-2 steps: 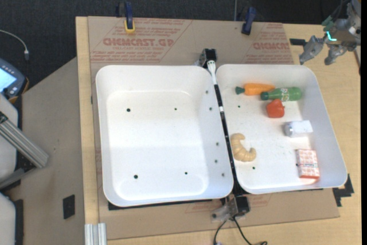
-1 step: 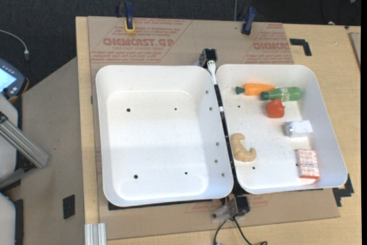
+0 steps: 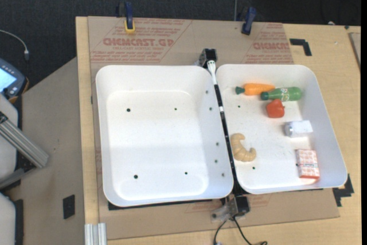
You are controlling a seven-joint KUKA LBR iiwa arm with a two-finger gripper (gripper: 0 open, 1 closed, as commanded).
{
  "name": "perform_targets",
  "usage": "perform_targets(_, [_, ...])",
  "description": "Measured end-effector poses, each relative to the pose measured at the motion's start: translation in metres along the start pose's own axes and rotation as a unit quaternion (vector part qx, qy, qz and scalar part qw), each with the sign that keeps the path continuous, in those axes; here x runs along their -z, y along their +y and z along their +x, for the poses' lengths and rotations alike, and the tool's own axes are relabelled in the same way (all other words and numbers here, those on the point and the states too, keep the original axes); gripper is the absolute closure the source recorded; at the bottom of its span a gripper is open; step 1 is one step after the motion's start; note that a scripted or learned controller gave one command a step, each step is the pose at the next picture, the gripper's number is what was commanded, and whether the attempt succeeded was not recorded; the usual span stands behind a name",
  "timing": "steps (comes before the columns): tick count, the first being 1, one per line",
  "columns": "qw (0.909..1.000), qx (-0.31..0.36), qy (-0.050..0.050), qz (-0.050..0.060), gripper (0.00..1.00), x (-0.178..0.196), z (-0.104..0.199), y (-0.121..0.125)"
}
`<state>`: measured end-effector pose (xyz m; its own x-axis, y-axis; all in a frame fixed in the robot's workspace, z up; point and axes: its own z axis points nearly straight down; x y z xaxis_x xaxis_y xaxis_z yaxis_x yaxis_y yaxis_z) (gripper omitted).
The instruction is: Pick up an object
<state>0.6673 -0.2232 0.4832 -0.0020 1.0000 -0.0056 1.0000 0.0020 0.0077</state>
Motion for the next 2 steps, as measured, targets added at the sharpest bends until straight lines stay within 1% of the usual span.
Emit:
perform_targets(1, [0.9999,0.000,0.006,0.012,1.00,-0.178,0.033,-0.004])
perform_targets(2, [1.0000,-0.002,0.003,0.006,1.00,-0.226,-0.001,-0.003])
